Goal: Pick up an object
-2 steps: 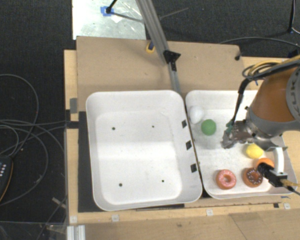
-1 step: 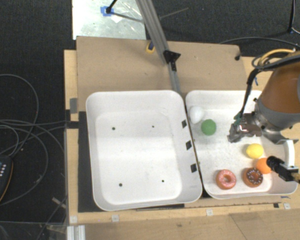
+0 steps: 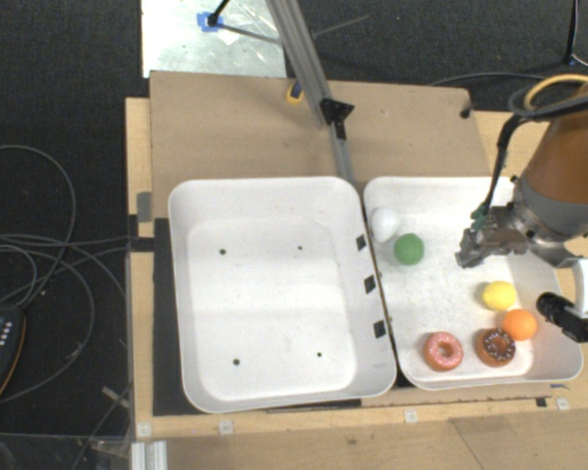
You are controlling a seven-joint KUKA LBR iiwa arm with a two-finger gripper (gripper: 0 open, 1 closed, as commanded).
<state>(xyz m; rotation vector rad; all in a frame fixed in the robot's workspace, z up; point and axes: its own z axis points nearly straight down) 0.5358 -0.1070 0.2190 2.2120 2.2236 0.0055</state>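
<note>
The camera view shows the gripper (image 3: 473,248) low over the right bin (image 3: 441,292), above bare floor between the green ball (image 3: 409,250) and the yellow ball (image 3: 499,295); nothing sits between its tips, and its spread cannot be made out. The objects are round, with no long axis. A white ball (image 3: 384,224) lies against the bin's left wall, an orange ball (image 3: 519,324) touches the chocolate doughnut (image 3: 496,347), and the pink doughnut (image 3: 442,351) lies flat beside it.
</note>
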